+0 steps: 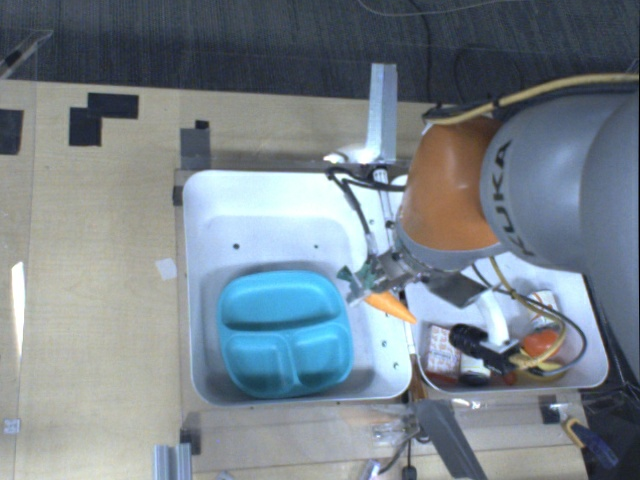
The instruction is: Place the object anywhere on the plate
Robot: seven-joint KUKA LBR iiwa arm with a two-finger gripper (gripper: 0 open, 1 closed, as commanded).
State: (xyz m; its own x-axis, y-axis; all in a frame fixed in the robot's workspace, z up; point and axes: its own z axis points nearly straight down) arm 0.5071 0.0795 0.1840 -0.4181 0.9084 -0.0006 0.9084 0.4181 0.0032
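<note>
I see the small orange carrot-shaped toy (390,306) just right of the frame's centre, lying over the strip where the two shallow white bins meet, its green leafy end pointing left toward the tool (372,278). The tool sits right at that leafy end, under the grey arm's orange band — whether it actually has the carrot pinched I cannot tell from this slanted view.

I judge the carrot to be light, stiff plastic or foam, smooth and tapered, so it could slip out along its length if taken near the thin tip. The thick shoulder beside the leaves looks like the better place to take hold, squeezing across the body rather than along it.

The blue three-compartment plastic plate (286,330) lies in the lower half of the left white bin (265,208), just left of the carrot. The plate is broad with raised dividers, and any compartment will do. The left bin's upper half is bare, giving room to swing. The raised wall between the bins is the edge to clear — the right white bin (592,363) is cluttered with small toys.
</note>
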